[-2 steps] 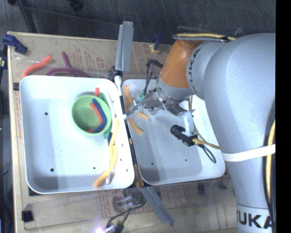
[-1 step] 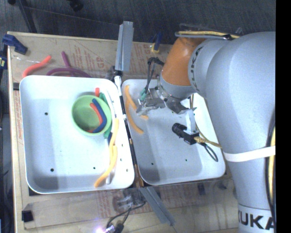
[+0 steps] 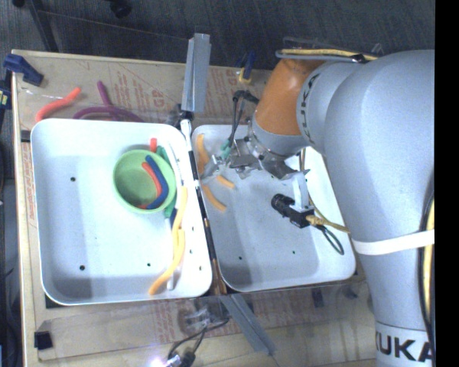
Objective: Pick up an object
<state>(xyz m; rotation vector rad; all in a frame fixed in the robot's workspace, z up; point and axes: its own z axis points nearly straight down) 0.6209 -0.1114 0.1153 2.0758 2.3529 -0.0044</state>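
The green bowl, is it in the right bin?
No, the green bowl sits in the left bin, with curved coloured pieces inside it.

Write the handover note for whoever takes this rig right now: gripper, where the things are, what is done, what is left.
Gripper: low over the upper left corner of the right bin, among the orange sticks; nothing seen held.
Left bin: green bowl with red and blue pieces in it, yellow strip along its right wall.
Done: arm reached into the right bin.
Left: no object is lifted yet; the pick remains to be made.
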